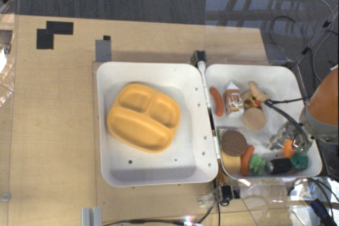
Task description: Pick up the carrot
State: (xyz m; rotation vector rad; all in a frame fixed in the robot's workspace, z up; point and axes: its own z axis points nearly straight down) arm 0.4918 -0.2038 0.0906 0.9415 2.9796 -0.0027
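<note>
The small orange plastic carrot with a green leafy top [293,150] lies in the near right corner of the right-hand shallow white bin [300,84], with its green end toward the bin's front wall. A dark cylindrical toy [279,166] lies just beside it on the side toward the divider, and a green broccoli-like piece [257,163] sits next to that.

The metal two-finger pincer [286,137] hangs directly over the carrot, reaching in from the bin's right wall, with black cables trailing across the bin toward the wooden figure [257,95]. Whether the pincer is spread or closed cannot be told here; its metal parts blur into the carrot and nothing clearly shows the carrot clamped.

The placement reads as a grasp attempt at the corner, low and close, since the carrot is hemmed in by the wall and its neighbours and leaves little room for approach from either side.

The yellow divided plastic plate [143,117] rests in the left-hand white bin [108,166], well apart from the carrot, and plays no part in this step. The wooden counter [47,129] carries both bins.
</note>
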